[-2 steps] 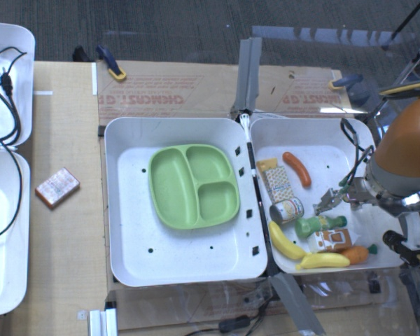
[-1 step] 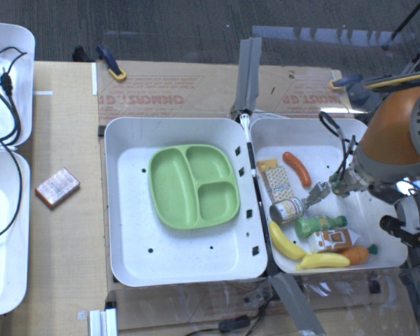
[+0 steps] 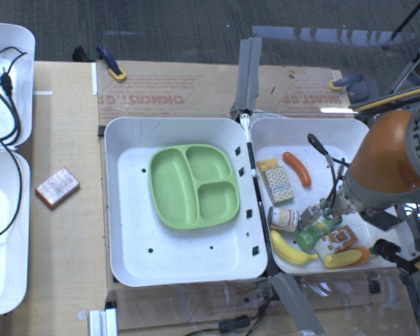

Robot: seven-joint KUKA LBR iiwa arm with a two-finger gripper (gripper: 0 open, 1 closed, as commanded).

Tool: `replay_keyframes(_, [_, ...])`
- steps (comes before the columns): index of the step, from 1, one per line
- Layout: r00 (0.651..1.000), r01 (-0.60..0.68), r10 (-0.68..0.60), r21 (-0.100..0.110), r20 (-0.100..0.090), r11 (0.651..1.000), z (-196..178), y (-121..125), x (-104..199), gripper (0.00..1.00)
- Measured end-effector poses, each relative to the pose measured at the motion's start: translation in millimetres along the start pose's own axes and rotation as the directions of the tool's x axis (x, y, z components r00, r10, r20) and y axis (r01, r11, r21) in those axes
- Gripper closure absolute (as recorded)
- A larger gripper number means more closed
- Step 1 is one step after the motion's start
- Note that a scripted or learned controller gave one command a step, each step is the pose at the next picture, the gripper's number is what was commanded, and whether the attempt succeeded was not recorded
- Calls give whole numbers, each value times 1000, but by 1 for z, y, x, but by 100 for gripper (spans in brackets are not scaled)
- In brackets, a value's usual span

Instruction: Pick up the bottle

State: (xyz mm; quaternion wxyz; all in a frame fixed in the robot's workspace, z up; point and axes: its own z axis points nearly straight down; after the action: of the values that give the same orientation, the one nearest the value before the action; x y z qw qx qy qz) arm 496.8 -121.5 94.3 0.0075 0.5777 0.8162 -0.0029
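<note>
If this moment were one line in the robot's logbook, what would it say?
task: pick up bottle | gripper: low in right bin, over green bottle | grasp: unclear | nearby: banana, jar | left bin: green tray

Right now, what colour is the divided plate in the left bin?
Light green, plain, seen in the camera view.

The arm's orange band runs off the frame's right edge and covers the right bin's right wall; the gripper sits low over the green bottle, masking its upper end, fingers too small to read; a white tray is cut by the left edge
</note>
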Motion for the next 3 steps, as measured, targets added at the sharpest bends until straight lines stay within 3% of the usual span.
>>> replay_keyframes(1, [1000, -1, 1, 1, -7, 1000, -8, 1, 2, 100])
replay_keyframes(2, [982, -187, 187, 8, -13, 982, -144, 27, 38, 100])
replay_keyframes(3, [982, -186, 186, 8, -13, 982, -144, 27, 38, 0])
